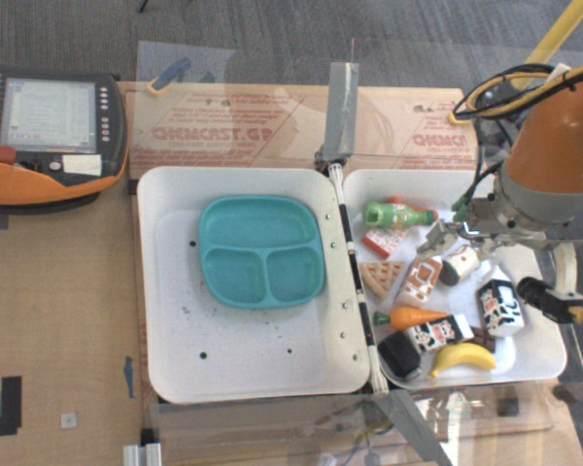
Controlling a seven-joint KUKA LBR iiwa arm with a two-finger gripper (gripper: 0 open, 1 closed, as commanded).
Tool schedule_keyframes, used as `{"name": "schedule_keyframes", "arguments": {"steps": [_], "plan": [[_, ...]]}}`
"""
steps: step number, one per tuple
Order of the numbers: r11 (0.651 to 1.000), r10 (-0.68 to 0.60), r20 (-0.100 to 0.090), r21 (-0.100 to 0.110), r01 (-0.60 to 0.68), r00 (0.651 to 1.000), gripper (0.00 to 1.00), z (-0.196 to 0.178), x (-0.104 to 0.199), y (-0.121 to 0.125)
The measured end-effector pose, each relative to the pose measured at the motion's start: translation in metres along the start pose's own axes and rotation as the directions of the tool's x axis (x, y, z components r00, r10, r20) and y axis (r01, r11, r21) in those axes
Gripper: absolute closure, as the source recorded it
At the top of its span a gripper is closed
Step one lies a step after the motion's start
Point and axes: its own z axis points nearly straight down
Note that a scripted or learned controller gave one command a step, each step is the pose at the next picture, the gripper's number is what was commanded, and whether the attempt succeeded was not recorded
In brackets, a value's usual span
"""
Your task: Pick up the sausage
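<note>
1. Camera view, nearest edge of the right bin (554, 362): a yellow banana (463, 359) lies beside a black lump (400, 354).
2. Just behind the banana a short, dark brown piece (482, 338) shows between two cow-patterned cartons (437, 333) (501, 309). I take this for the sausage, though most of it is hidden and I cannot be sure.
3. If so, it is likely a light, stiff plastic toy with a smooth, rounded skin that may roll or slip out of a pinch. The best hold is across its narrow width at mid-length, but the cartons and banana touching it leave little room.
4. An orange carrot (418, 316) lies just beyond the nearer carton, pointing toward the bin divider.
5. Farther back the hand (454, 238) hangs over the middle of the right bin, near a small white and dark item (457, 265), well apart from the brown piece. How wide it stands I cannot tell; nothing is seen held in it.
6. Beyond it lies a green bottle (398, 214).
7. The left bin (165, 289) carries a teal divided plate (262, 252).
8. Farthest off on the desk (49, 309) sits a control pendant (49, 134).
</note>
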Motion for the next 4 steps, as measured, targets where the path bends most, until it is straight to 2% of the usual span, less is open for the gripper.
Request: {"name": "schedule_keyframes", "arguments": {"steps": [1, 2, 3, 4], "plan": [[0.985, -0.175, 0.002, -0.005, 0.175, 0.985, 0.0, 0.08, 0.005, 0.009], [0.995, -0.1, 0.006, -0.027, 0.1, 0.995, 0.0, 0.092, -0.016, -0.054], [0.98, -0.196, 0.01, -0.032, 0.197, 0.98, 0.0, 0.092, -0.011, -0.059], [0.993, -0.119, 0.004, -0.008, 0.119, 0.993, 0.0, 0.1, -0.019, -0.01]]}}
